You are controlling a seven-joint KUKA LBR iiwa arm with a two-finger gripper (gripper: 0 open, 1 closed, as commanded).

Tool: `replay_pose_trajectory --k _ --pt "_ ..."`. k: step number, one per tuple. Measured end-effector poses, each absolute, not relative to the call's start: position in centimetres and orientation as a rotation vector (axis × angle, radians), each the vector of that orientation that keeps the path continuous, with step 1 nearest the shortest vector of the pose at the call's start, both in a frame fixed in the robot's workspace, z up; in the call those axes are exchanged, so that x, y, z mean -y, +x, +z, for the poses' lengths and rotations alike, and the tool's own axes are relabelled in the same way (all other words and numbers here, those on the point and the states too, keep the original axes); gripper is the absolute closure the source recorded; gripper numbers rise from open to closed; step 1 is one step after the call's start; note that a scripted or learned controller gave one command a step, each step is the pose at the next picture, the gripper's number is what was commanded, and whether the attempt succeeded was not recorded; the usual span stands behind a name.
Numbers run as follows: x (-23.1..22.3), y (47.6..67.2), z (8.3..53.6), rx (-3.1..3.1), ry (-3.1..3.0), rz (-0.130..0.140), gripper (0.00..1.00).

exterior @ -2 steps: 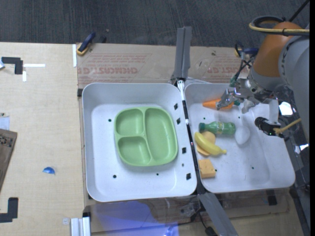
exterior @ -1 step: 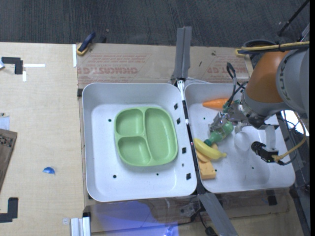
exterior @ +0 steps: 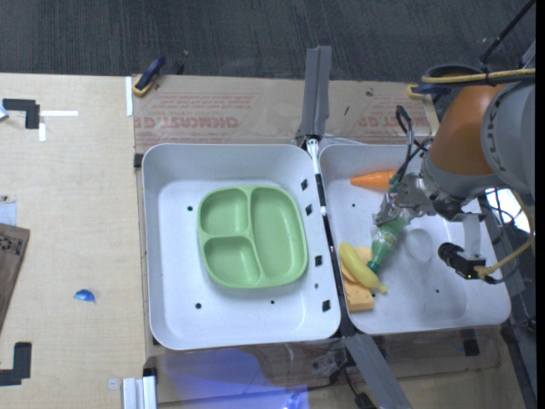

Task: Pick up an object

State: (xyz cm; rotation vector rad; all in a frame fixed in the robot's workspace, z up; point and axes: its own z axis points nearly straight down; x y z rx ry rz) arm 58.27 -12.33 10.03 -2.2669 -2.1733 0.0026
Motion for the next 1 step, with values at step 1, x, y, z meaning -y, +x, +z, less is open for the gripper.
replay_pose_trajectory --k 1 --pt "5.79 58.28 21.95 2.209 -2.234 0.003 1.0"
